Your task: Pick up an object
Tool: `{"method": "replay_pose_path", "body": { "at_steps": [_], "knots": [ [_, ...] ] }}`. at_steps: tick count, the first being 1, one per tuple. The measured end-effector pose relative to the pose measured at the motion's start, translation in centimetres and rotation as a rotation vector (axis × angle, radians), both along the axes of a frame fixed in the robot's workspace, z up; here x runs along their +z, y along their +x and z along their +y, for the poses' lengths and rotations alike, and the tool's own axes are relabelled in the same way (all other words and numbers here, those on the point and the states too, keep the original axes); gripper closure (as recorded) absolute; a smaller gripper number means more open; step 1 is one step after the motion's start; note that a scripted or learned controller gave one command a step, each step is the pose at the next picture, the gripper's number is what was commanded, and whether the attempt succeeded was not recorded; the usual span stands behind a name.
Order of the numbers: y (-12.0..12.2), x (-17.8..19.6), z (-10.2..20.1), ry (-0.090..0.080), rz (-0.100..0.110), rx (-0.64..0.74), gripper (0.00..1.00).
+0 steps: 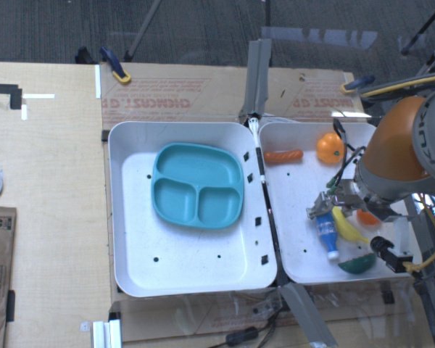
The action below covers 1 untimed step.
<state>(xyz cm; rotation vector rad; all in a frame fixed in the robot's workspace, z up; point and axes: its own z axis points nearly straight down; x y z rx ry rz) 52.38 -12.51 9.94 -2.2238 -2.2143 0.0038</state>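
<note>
arm low over right bin, gripper beside tube

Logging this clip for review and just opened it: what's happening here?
A grey arm with an orange band reaches in from the right over the right bin. Its tool sits low among a cluster of items: a blue tube, a banana and a dark green piece. Whether it has gripped anything cannot be told. An orange and a carrot lie near the bin's far edge. The left bin holds a teal divided plate.
</note>
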Motion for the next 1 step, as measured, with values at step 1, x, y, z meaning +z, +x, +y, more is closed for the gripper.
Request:
{"method": "replay_pose_path", "body": {
  "at_steps": [1],
  "knots": [
    [5.57, 14.46, 4.51, -0.003, -0.002, 0.007, 1.0]
  ]
}}
